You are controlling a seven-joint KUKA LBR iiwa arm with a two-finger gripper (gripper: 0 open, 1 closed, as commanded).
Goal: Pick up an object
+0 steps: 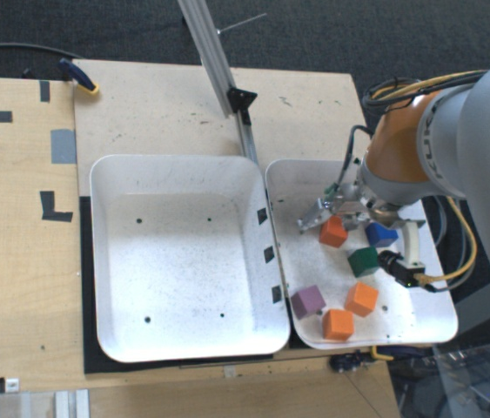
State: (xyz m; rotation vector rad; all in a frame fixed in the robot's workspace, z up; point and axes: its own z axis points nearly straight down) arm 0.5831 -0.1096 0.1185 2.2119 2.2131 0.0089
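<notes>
Camera view: pale wooden counter [18, 233] on dark carpet [332, 16], two white bins; at right-centre, the hand [332, 220] grips an orange-red cube [333, 232].

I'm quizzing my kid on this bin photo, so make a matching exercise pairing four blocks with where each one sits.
Column one:
1. purple block
2. green block
3. blue block
4. orange block by the claw

Column two:
A. directly under the arm's wrist
B. nearest the divide between the bins
C. at the claw's tip
D. middle of the right bin, below the blue one

Pairs: 1-B, 2-D, 3-A, 4-C
</notes>
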